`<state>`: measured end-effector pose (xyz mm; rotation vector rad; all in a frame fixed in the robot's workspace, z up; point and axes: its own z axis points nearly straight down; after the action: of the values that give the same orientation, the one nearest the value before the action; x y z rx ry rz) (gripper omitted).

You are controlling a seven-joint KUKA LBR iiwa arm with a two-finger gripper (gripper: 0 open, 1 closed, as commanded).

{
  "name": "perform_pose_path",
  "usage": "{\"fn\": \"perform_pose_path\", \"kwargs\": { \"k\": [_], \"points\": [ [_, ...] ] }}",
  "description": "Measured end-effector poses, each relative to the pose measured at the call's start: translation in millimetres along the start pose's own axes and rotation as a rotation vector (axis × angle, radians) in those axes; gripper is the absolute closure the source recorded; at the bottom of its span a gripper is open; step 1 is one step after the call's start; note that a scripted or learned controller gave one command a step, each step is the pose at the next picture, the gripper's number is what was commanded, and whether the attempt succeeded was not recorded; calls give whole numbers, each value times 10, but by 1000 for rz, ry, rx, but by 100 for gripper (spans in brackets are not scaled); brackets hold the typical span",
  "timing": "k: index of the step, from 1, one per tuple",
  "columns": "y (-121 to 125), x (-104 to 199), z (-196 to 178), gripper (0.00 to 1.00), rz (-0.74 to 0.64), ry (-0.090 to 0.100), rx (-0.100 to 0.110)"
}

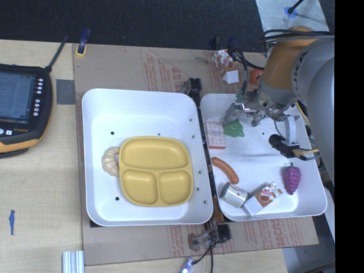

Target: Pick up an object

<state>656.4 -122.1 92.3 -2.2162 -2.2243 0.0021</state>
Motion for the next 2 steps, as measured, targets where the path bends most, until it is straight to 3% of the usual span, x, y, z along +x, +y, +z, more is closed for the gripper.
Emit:
{"fn": "perform_pose_path", "kwargs": {
  "k": [1, 2],
  "points": [
    [-3, 119, 4, 0, 0, 1, 3],
    [0, 9, 1, 0, 1, 0, 0]
  ]
}}
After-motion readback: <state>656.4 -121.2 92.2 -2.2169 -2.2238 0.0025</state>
